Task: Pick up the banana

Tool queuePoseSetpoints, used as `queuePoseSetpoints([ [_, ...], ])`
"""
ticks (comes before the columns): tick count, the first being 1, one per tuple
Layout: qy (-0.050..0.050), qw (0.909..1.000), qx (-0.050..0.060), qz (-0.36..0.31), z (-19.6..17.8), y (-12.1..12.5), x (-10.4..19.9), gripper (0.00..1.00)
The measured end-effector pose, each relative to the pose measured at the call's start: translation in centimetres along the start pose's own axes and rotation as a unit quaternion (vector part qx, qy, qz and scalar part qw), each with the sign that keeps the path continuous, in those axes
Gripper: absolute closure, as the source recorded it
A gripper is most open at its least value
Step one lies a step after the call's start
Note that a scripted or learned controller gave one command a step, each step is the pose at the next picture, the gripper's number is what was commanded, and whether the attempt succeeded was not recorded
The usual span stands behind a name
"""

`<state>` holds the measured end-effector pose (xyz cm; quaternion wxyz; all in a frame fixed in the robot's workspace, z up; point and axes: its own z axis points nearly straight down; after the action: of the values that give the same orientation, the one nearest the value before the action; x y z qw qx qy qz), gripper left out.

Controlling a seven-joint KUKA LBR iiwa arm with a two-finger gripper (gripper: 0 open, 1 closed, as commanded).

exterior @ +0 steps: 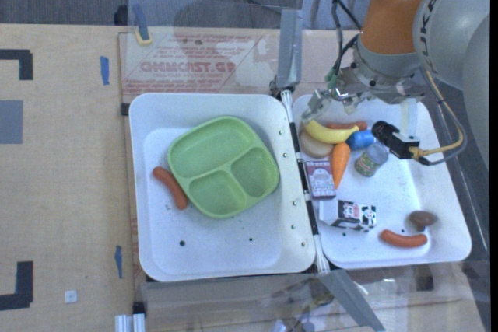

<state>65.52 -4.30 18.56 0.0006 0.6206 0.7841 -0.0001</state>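
Beside the banana (332, 132), carrot (340, 162), blue ball (361, 140), tool (333, 95) grip unclear.

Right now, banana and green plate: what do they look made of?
Banana: looks like moulded plastic play food; uniform yellow, smooth, slightly glossy skin without blemishes. Could be rubber or foam, the view leaves it open.
Green plate: likely hard plastic; even pale green, matte to satin finish, three moulded compartments with rounded rims.
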Motion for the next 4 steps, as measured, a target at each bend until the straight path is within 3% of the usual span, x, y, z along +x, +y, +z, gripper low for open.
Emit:
queuePoseSetpoints([
  [1, 0.000, 0.9999, 0.000, -0.017, 0.0, -1.6, -1.2, 0.00],
  [2, -0.001, 0.9995, -0.003, -0.032, 8.1, -1.1, -5.0, 0.00],
  [3, -0.001, 0.9982, -0.005, -0.060, 8.5, 0.0, -7.2, 0.00],
  [4, -0.001, 0.9980, -0.002, -0.062, 7.8, -0.1, -7.2, 1.00],
])
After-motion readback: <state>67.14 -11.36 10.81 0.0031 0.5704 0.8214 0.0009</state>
